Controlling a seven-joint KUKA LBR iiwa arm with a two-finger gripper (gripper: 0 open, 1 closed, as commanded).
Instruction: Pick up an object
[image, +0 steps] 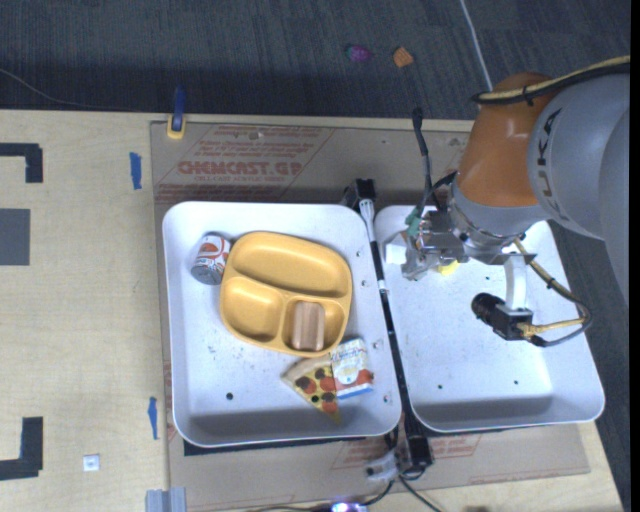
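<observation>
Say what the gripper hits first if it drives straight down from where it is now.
Probably the floor of the right bin near its upper left corner. The gripper points down there, with something small and yellow beside it. Depth is unclear from this slanted view.

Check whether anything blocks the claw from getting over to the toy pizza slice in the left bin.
The claw sits over the right bin; the pizza slice lies in the left bin. Between them run the two bins' adjoining rims. A small white packet rests against the slice and the yellow divided plate sits just above it.
</observation>
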